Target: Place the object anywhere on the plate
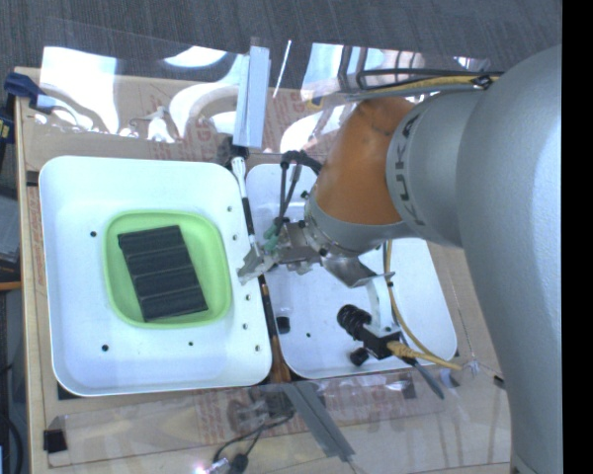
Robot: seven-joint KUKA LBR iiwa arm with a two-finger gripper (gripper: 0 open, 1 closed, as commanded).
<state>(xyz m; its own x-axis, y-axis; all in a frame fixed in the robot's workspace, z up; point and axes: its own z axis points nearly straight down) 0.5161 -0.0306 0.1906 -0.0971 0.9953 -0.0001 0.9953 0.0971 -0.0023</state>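
A wooden bench (40, 403) sits on dark grey carpet, carrying two shallow white bins side by side. Taking the green plate (215, 265) as my mark, it lies in the left bin (69, 304), and a dark ribbed rectangular block (161, 272) rests flat on it, a little tilted, well inside the plate's rim. To the right of the plate, over the seam where the bins meet, hangs the gripper (259, 262), its metal tip just beside the plate's right edge; I cannot tell how it is set from here. Further right of the plate is the right bin (430, 314), with a small black fitting and cable above it. The big grey arm (474, 156) with its orange band looms above that.
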